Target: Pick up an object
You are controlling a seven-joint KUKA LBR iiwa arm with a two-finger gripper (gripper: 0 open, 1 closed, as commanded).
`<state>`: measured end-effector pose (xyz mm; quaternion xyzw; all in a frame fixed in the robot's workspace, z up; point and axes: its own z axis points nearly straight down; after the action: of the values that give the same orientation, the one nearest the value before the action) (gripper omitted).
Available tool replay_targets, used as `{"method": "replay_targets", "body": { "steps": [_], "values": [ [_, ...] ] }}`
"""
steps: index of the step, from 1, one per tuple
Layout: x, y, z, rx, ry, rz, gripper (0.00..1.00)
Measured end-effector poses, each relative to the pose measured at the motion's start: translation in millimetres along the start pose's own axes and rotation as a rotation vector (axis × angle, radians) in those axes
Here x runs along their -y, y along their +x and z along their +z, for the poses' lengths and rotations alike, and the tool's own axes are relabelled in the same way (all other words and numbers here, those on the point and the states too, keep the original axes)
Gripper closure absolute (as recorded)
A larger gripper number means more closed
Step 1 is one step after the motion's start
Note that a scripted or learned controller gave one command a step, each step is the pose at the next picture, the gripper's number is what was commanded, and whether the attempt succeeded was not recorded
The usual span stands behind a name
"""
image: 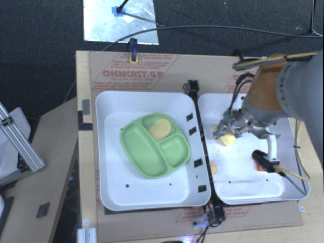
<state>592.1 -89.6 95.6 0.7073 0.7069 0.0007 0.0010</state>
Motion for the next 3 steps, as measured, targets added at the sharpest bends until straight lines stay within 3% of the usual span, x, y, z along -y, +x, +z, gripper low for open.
{"method": "replay_targets", "body": {
  "steps": [2, 3],
  "values": [
    [-12, 9, -101, 0.000, -0.006, -0.006, 1.00],
    [-13, 10, -108, 0.000, -0.001, -0.005, 1.00]
  ]
}}
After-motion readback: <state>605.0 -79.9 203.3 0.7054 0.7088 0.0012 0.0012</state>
